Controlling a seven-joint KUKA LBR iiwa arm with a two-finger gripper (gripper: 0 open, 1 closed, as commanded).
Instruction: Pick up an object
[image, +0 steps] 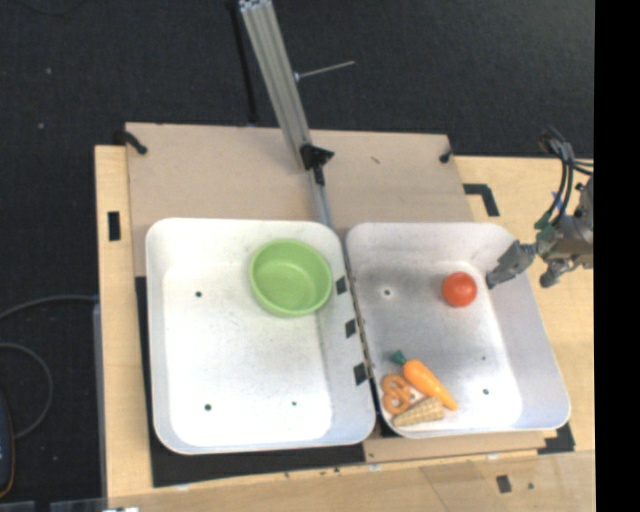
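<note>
Two shallow white bins sit side by side on a pale wooden bench. Inside the right bin (520, 340) lies a red ball (460, 289), just left of the gripper (528, 264), which hovers over the bin's right rim with fingers spread apart, holding nothing. A carrot (430, 383) lies nearer the front.

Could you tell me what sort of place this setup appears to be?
Probably a robotics lab grasping station: two shallow white bins, the left bin and the right bin, sit on a bench, toy items such as a green bowl lie inside, and a gripper reaches in.
</note>
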